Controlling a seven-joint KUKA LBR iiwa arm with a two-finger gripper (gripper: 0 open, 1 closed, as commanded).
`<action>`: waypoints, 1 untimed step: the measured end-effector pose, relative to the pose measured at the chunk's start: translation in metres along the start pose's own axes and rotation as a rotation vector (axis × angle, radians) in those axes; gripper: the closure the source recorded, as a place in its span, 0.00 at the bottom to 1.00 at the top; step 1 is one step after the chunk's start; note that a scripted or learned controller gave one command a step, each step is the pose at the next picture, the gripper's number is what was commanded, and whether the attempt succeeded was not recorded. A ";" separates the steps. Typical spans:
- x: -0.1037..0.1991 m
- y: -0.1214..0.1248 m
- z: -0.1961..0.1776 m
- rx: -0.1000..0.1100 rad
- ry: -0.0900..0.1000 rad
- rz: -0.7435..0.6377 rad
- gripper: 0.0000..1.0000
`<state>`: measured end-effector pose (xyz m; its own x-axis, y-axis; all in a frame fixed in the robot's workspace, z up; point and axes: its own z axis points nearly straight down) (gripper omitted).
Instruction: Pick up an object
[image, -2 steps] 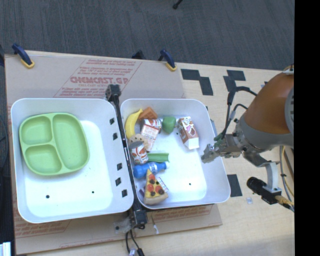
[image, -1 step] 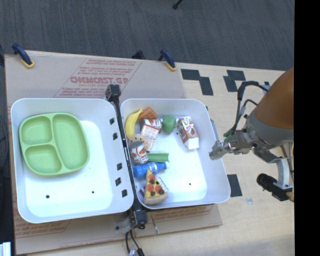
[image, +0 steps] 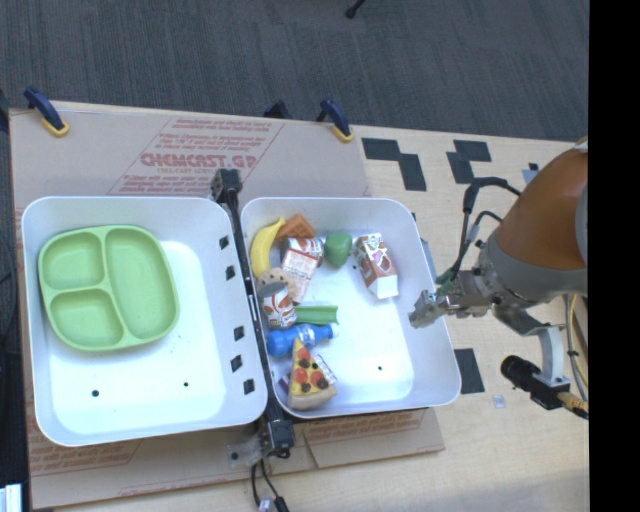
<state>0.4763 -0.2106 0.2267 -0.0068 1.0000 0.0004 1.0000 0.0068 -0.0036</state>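
Reading "CHEMCAST GP" on cardboard (image: 200, 160) | gripper (image: 425, 308) over right bin (image: 440, 350) rim

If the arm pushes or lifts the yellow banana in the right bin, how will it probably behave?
The banana looks like a smooth toy, so it is probably light and rigid, perhaps slippery. Its curved shape may make it rock or turn when pushed. It lies against the bin wall and a small carton, so it would likely nudge the carton.

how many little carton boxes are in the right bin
2. One carton lies near the right bin's far right side, beside a green ball. The other carton lies left of that ball, next to the banana. Others may be hidden in the pile.
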 end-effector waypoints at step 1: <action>-0.001 0.001 -0.048 -0.006 -0.002 0.001 1.00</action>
<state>0.4774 -0.2117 0.2746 -0.0060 1.0000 -0.0018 1.0000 0.0060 0.0023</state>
